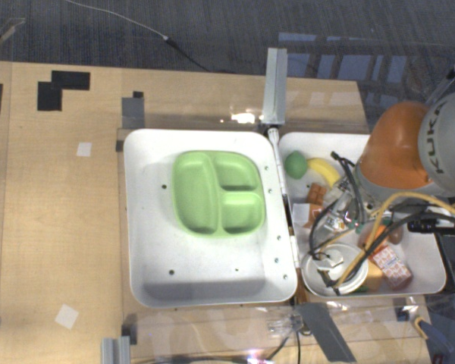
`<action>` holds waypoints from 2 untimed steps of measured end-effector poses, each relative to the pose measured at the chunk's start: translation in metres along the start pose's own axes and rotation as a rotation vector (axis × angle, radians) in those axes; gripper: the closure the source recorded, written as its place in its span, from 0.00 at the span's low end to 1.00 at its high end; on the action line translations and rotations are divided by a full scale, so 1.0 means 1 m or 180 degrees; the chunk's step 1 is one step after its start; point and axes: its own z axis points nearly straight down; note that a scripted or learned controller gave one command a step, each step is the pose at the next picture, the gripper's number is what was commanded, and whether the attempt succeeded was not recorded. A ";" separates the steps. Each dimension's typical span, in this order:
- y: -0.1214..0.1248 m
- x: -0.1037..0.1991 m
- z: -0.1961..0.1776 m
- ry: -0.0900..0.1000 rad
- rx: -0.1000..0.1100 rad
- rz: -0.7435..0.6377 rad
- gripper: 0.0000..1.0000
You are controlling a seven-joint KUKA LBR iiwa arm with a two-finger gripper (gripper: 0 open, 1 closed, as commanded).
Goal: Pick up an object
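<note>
Arm: we see the grey arm with its orange band (394, 146) reaching in from the right, low over the right-hand white bin (432, 283).
Claw: the claw (341, 237) sits down among cables and clutter; we cannot tell its state.
Candidates: in the right bin, a small green ball (295, 164) and a yellow banana-shaped piece (324, 171) lie near the far-left corner, just beside each other; a small red-and-white patterned box (389, 265) lies near the front, and a round white lid-like disc (335, 270) at the front-left.
Left bin: the left-hand white bin (159, 279) holds a light-green divided plastic tray (216, 192), well apart from the arm.
Surface: the pale wooden surface (53, 233) carries both bins.
Progress: we judge the pick not yet done; nothing is visibly lifted or held.
Left to do: a grasp and a lift clear of the bin.
</note>
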 end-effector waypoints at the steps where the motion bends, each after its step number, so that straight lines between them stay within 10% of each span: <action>1: -0.002 0.006 0.003 0.0025 0.0001 0.0392 0.00; 2: -0.011 0.019 0.003 0.0025 0.0002 0.1215 0.00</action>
